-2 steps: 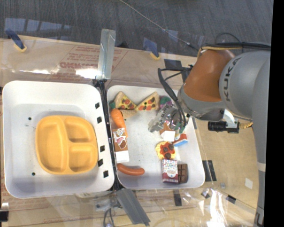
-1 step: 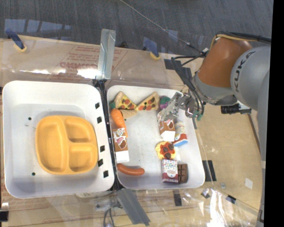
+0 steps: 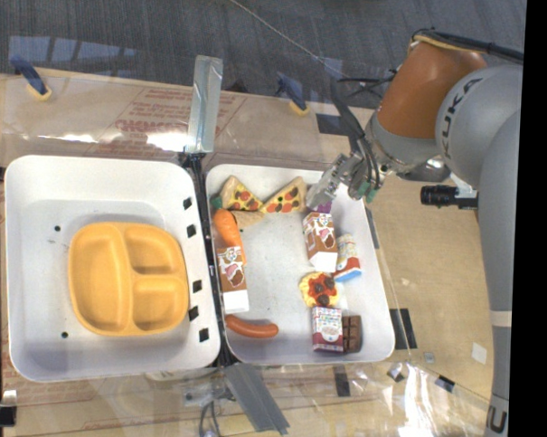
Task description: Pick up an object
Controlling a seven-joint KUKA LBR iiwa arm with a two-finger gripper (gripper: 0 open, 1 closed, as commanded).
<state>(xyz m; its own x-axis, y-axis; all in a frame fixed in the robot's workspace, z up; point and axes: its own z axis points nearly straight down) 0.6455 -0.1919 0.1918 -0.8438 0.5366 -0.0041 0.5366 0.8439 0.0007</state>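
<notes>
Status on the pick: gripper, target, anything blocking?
Gripper low over right white bin's far edge, holding nothing seen. Nearest: brown-and-white carton, beside pizza slice toy. Yellow divided tray in left bin, apart.

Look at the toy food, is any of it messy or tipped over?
Nothing looks spilled or broken. The toys in the right bin lie scattered at different angles, and the carrot leans against the bin's left wall. The yellow tray sits flat in the left bin.
</notes>
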